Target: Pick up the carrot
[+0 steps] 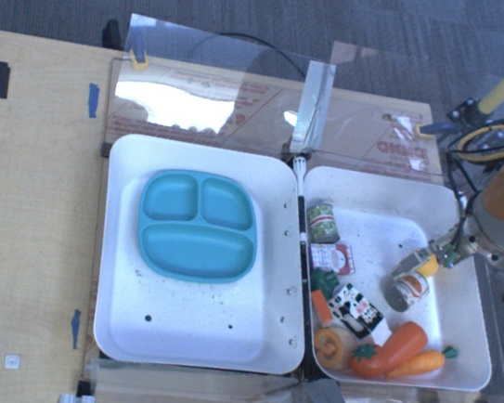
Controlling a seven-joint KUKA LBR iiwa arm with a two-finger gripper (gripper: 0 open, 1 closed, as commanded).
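Pincer [423,265] hangs low over the right bin [374,231], near its right wall, and I cannot tell from this slanted view how it is set. Just beside it, touching or nearly so, lies a small can [407,288] with a red and white label. I cannot say that the can is gripped.

As I see it, the carrot [417,364] is the orange piece with a green end, lying along the front edge of the same bin. It leans against a larger red-orange vegetable [394,347], and the two touch along their length. To their left are a round brown piece [333,346] and a black and white carton [355,310]. The left bin [127,224] carries a blue divided plate [199,225].

I judge the task to be at the approach step: the carrot is not yet taken. The next move calls for bringing the arm toward the front edge and coming down on the carrot alone. This needs care, because the neighbour lies tight against it and the bin wall is near.
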